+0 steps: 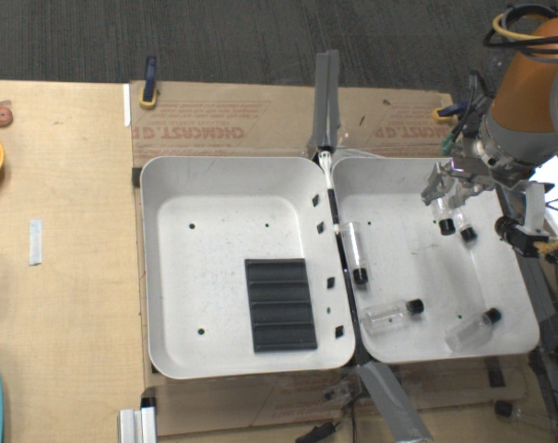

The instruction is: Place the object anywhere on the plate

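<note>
Arm: the grey KUKA arm with the orange band (528,100) is reaching in from the right and hanging over the upper right part of the right bin.
Gripper: the two-finger gripper (447,212) is pointing down above the right bin's floor; a small clear vial with a black cap (446,224) is showing at its tips, but whether it is sitting between them or lying on the floor just below is not clear, so its grip cannot be told.
Right bin: the shallow white plastic bin on the right (403,178) is holding several clear plastic vials with black caps.
Vial by the divider: one long clear vial (354,252) is lying along the left wall of the right bin, black cap toward the near side.
Near vials: one clear vial (394,313) is lying near the front of the right bin, and another (472,329) is lying in the front right corner.
Vial beside the gripper: a further black-capped vial (467,234) is lying just beside the gripper's tips.
Plate: the dark grey ribbed rectangular plate (280,305) is lying in the front middle of the left bin.
Left bin: the shallow white plastic bin on the left (182,201) is sitting beside the right bin, the two touching along a shared edge.
Bench: the brown cardboard sheet (223,118) is lying under both bins.
</note>
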